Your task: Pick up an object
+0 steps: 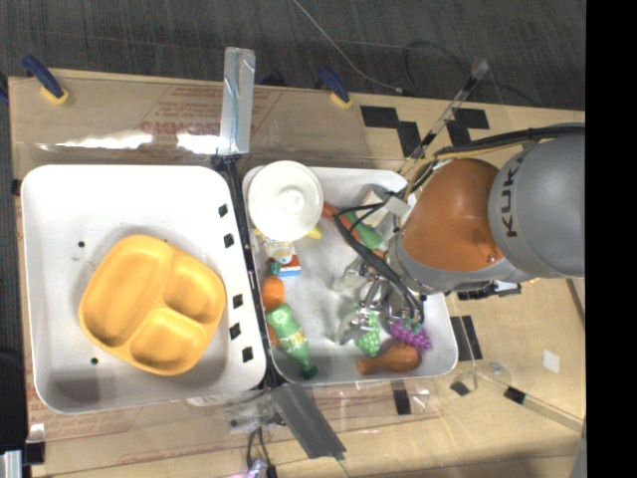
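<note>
The gripper [370, 302] was lowered into the right bin [438, 319], low among the toys near the bin's lower right corner; whether anything was gripped could not be told, since the metal parts were tangled with cables and clutter. Just beside it, toward the lower right, a purple grape bunch [410, 333] was seen, with a green grape bunch [369, 342] touching or nearly touching the gripper's lower end. Below these a brown drumstick [390, 360] lay along the bin's lower wall. Further left, a green bottle [291, 331] was laid slantwise, with a small orange piece [273, 292] above it and a white round lid or bowl [285, 199] at the top. In the left bin [50, 207] a yellow divided plate [151, 303] was set.

The grape bunches were judged light, hard plastic, bumpy and likely to slip; a grasp across the widest part of the cluster was thought best.
</note>
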### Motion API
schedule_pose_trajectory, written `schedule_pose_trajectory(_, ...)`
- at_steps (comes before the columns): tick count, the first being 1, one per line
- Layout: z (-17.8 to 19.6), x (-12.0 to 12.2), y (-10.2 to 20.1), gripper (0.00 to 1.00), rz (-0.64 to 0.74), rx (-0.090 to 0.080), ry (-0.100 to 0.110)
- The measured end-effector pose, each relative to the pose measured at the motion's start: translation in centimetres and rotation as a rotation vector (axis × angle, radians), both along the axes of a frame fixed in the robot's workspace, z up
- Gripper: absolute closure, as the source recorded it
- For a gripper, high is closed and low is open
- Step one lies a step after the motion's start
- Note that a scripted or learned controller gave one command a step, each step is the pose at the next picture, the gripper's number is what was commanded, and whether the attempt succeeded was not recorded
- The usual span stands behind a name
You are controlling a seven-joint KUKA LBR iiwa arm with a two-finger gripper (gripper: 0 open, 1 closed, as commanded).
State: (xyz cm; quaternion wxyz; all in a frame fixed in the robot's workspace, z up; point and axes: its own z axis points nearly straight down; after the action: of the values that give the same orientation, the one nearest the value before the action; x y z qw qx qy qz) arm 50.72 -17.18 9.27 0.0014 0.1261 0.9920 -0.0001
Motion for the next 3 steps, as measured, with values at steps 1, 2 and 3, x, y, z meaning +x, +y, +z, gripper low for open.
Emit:
schedule_pose_trajectory(1,-0.1,-0.6,6.0,0.0,-0.159,0.003,0.005)
schedule_pose_trajectory(2,0.9,-0.4,6.0,1.0,-0.154,0.002,0.002)
schedule_pose_trajectory(3,15.3,2.0,1.6,1.0,-0.181,-0.002,-0.01)
